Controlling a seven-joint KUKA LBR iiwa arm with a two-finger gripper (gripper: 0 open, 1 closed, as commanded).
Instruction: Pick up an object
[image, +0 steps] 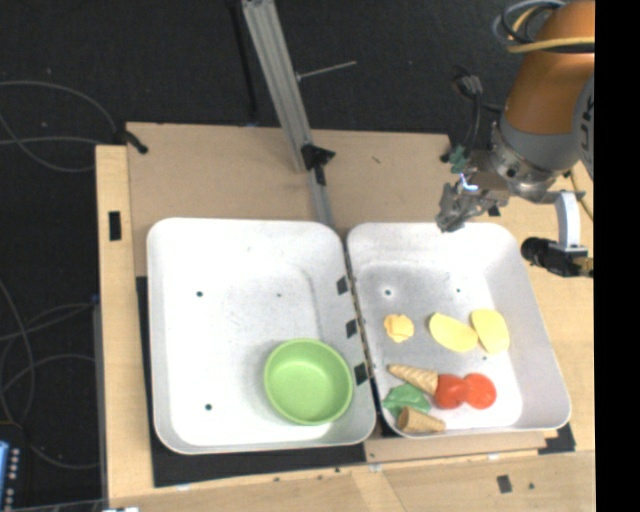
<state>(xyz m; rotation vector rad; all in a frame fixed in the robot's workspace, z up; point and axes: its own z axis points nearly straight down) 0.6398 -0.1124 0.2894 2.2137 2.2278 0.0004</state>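
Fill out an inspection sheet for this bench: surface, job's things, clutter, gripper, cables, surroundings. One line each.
Surface: brown bench bearing a left white bin and a right white bin, side by side.
Job's things: in the right bin, a small yellow piece, two larger yellow pieces, a red toy, two cone-shaped pieces and a green piece. A green bowl sits in the left bin.
Clutter: nothing seen.
Gripper: gripper over the right bin's far edge, nothing visibly held.
Cables: thin cables on the dark floor at left; cabling at the arm's top.
Surroundings: dark floor, slanted metal pole.
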